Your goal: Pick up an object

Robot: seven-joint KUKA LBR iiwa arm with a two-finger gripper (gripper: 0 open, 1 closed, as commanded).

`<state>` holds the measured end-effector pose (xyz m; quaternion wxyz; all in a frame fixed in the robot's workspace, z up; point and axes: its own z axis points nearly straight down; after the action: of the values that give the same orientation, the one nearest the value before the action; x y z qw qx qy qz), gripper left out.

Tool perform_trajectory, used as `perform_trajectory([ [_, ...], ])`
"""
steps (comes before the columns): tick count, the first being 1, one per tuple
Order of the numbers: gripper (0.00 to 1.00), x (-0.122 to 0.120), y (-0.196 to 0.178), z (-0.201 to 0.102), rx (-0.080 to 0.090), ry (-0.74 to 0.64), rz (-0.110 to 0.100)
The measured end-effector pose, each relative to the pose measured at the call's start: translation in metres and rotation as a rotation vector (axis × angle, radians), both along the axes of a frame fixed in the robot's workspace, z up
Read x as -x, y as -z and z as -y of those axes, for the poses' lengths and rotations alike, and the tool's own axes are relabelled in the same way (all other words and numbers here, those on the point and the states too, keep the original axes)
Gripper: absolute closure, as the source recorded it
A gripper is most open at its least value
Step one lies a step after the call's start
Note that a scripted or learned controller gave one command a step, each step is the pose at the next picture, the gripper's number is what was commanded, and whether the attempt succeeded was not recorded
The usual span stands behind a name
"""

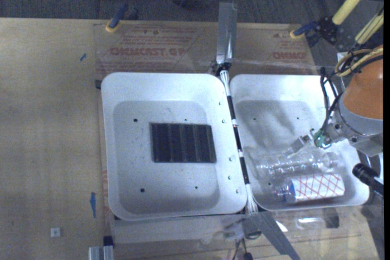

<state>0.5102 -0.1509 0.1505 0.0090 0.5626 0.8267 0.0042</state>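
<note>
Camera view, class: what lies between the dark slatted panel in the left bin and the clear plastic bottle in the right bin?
In the camera view, between the dark slatted panel and the clear plastic bottle lie bare white bin floor and the two bins' adjoining rims.

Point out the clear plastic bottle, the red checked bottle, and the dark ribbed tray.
clear plastic bottle (295, 163), camera view, middle of its body.
red checked bottle (318, 187), camera view, on its patterned label.
dark ribbed tray (183, 142), camera view, centre of its ribbed surface.

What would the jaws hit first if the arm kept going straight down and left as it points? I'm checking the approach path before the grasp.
Most likely the clear plastic bottle lying in the right bin, just beyond the gripper. Depth is hard to judge from this slanted view, so the tip's height above the bottle is unclear.
</note>
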Motion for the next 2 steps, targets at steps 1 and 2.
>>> perform_trajectory([
  [1,0.0,0.024,0.062,0.067,-0.009,0.076,-0.006],
  [2,0.0,0.028,0.062,0.026,0.0,0.001,-0.009],
])
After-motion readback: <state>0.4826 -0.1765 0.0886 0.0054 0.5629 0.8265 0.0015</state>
